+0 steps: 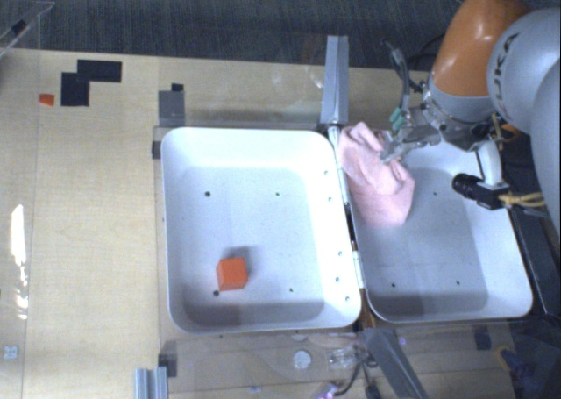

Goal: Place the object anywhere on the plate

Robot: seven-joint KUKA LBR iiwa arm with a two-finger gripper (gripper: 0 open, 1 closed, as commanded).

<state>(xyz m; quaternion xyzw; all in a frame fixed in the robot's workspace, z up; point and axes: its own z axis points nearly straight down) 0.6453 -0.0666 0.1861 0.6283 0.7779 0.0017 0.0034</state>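
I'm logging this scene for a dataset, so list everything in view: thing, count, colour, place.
bins: two, white, side by side on the bench.
block: one, orange, lower left of the left bin.
cloth: one, pink, upper left of the right bin, beside the divider.
bench: one, light wood; black marks and a small orange square at its top left.
arm: one, grey with orange band, upper right.
gripper: one, at the cloth's upper edge.

The left bin (263,169) lies open apart from an orange block (232,274) near its front, while a pink cloth (377,185) crowds the right bin's (456,274) back-left corner.
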